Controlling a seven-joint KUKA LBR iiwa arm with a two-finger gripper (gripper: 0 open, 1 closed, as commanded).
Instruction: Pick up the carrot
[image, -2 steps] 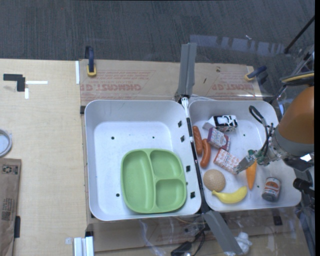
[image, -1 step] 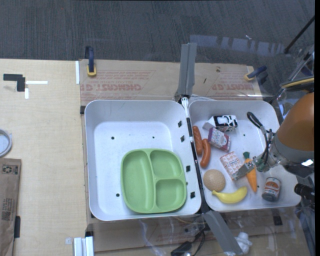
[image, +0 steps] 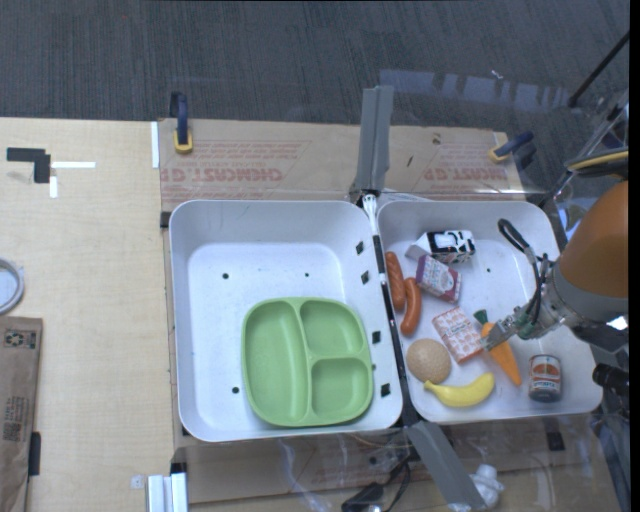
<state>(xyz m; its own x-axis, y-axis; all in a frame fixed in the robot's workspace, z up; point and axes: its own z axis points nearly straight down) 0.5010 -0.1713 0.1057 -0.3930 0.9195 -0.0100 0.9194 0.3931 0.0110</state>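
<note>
The carrot (image: 505, 358) is orange with a green top and lies in the right bin (image: 560, 235), between a red-and-white packet and a small can. My gripper (image: 512, 328) reaches in from the right and sits right over the carrot's green end, low in the bin. The fingertips touch or nearly touch the carrot, but their spacing is too small to read. The carrot rests on the bin floor.
Around the carrot in the right bin are a banana (image: 461, 391), a tan egg-like ball (image: 428, 359), two sausages (image: 403, 293), a maroon packet (image: 440, 277), a black-and-white toy (image: 451, 242) and a can (image: 545, 378). The left bin holds a green divided plate (image: 306, 360).
</note>
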